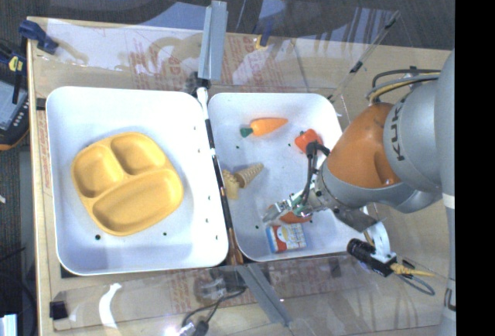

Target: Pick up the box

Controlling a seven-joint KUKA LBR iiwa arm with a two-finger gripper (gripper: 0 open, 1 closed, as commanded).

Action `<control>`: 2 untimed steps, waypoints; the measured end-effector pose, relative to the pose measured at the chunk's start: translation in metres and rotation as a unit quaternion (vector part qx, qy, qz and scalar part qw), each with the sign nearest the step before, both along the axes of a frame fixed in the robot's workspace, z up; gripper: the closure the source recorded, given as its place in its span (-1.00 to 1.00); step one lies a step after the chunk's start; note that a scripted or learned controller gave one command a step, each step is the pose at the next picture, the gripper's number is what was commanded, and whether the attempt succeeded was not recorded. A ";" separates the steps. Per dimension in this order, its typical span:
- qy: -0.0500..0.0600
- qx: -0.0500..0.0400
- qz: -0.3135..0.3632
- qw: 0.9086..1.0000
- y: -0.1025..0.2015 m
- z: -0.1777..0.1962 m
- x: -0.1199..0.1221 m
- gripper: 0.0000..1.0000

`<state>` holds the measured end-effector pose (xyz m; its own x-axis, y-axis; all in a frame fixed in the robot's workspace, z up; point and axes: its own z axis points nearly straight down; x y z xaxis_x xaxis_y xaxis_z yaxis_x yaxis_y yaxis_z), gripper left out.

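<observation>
Arm: the grey KUKA arm with an orange band (363, 152) reaches in from the right over the right white bin (232, 114).
Gripper: the metal two-finger gripper (288, 209) hangs low, just above the box (open or closed, cannot tell).
Box: the small red-and-white carton box (286, 238) lies near the right bin's front edge.
Neighbours: orange plastic carrot (265, 126), tan ice-cream cone (246, 173).
Left bin: the left white bin (77, 106) carries a yellow divided plate (128, 183).

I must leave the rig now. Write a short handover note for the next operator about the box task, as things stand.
Pincer: low in the right bin, just above the box; finger state unclear.
Box: lying flat near the bin's front edge, not lifted.
Also in that bin: carrot, ice cream cone, a red toy. Yellow divided plate in the left bin.
Done: approach.
Left: grasp and lift.
</observation>
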<state>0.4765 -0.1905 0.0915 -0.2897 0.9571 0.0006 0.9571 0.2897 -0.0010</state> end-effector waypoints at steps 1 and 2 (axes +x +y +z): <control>-0.001 0.000 0.002 1.000 0.000 0.010 0.002 1.00; -0.004 -0.009 -0.007 1.000 0.078 0.014 0.000 1.00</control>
<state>0.4763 -0.1122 0.1050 -0.2754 0.9612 -0.0183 0.9613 0.2754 0.0011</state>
